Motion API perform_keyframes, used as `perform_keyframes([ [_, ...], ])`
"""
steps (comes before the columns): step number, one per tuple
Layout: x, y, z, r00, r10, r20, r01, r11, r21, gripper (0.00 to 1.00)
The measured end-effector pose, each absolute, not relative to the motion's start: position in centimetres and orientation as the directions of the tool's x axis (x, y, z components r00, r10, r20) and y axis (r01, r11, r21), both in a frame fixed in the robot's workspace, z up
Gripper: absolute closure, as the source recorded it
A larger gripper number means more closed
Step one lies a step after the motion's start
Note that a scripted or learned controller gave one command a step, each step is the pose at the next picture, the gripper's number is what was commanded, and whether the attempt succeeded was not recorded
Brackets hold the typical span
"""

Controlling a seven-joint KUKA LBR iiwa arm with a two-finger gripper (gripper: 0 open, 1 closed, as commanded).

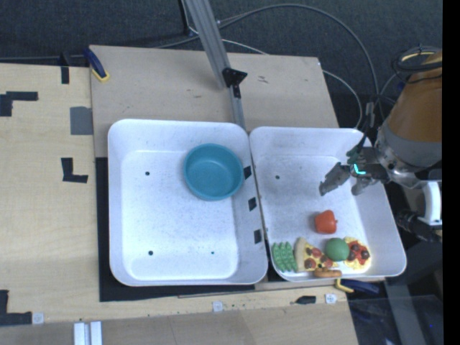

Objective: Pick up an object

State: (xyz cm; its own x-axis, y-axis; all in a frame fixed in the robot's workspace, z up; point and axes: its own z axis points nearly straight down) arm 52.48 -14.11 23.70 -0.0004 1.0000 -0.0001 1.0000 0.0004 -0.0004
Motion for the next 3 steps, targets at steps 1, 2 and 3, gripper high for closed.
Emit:
perform_keyframes([
  [1, 52.5, -14.1, 23.7, 0.0, 1.0, 0.0, 1.0, 0.0, -0.001, 0.0],
  [2, 52.4, -14.3, 17.4, 0.0, 1.0, 0.001, 1.0, 0.0, -0.006, 0.0],
  [3, 52.4, -14.2, 13.2, 0.0, 1.0, 0.001, 1.0, 0.0, -0.005, 0.0],
])
